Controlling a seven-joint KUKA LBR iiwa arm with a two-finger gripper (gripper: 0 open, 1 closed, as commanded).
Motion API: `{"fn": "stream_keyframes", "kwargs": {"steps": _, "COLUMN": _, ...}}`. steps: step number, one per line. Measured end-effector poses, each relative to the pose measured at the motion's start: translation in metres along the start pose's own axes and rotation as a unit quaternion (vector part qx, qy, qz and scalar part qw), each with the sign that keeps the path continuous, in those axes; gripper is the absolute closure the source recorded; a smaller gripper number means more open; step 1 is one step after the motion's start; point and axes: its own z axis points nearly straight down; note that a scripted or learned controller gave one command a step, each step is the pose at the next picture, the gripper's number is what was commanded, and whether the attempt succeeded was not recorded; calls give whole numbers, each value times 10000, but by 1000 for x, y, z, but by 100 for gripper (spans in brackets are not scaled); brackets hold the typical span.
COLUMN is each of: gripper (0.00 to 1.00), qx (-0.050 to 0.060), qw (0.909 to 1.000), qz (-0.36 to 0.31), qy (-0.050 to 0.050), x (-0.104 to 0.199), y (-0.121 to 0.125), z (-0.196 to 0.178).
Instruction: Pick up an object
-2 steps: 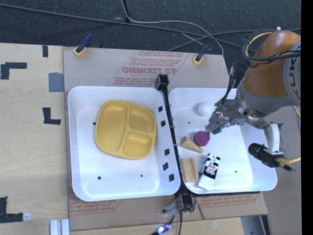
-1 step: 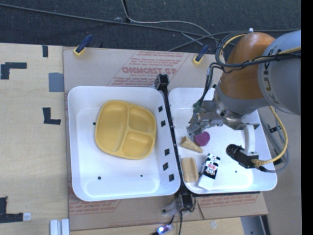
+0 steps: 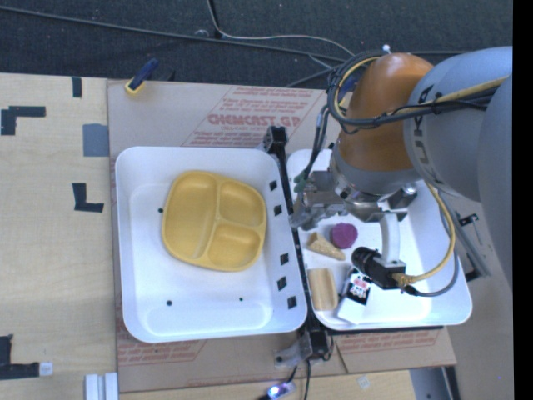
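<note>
1. Arm [image 3: 466,123], grey with an orange band, stands highest and reaches over the right bin [image 3: 454,311], hiding most of that bin's far half.
2. Below the band, the claw [image 3: 325,213] hangs low near the right bin's left wall, just above the small things lying there. Whether it is wide or narrow I cannot tell, as the wrist covers it from above.
3. Nothing shows in the claw's hold, so I judge the pick as not yet done.
4. Candidates lie close by, along the left wall of the right bin:
   - a purple piece [image 3: 343,235] almost under the claw;
   - a tan wedge [image 3: 325,246] touching or just beside the purple piece;
   - a tan block [image 3: 322,288] toward the near left corner;
   - a white card [image 3: 356,294] just beside the block.
5. In the middle of the left bin [image 3: 125,223], a yellow plate [image 3: 215,221] lies flat, well apart from the claw.
6. Judging by the claw's place, the purple piece or the wedge looks like the target. What is left is closing on one, then lifting it clear of the bin.
</note>
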Motion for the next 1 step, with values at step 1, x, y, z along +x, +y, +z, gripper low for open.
{"fn": "stream_keyframes", "kwargs": {"steps": 1, "gripper": 100, "qx": 12, "qw": 10000, "qz": 7, "qy": -5, "x": 51, "y": 5, "z": 16}}
